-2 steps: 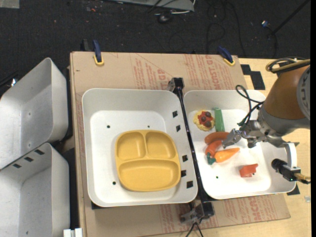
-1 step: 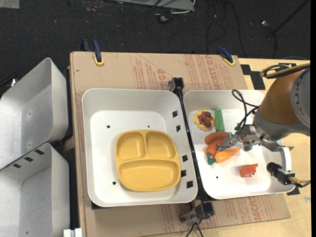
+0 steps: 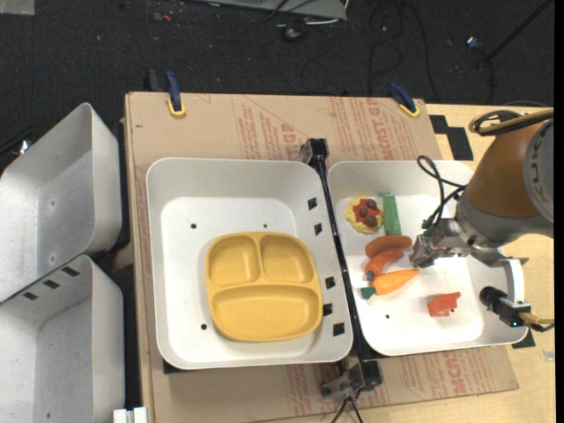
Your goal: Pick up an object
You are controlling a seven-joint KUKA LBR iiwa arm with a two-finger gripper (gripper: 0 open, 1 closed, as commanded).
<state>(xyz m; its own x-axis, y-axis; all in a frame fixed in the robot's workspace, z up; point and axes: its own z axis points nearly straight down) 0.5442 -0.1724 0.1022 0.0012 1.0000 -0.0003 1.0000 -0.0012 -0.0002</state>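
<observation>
Arm (image 3: 515, 196) at right side of frame: fat rounded body, orange-brown band on top near the upper right, grey shell below it; grey wrist section narrows toward the left into a darker metal gripper (image 3: 423, 252), small and blocky, details too fine to read; thin black cable (image 3: 438, 183) loops off the wrist up and left, curling at its end; white bracket (image 3: 514, 282) hangs under the arm at lower right with a small black cylinder (image 3: 495, 300) on it; yellowish hose (image 3: 493, 120) arcs above the orange band.

Divided tray (image 3: 263, 287) in left bin (image 3: 167, 236), carrot (image 3: 394, 280) in right bin (image 3: 467, 329)
</observation>
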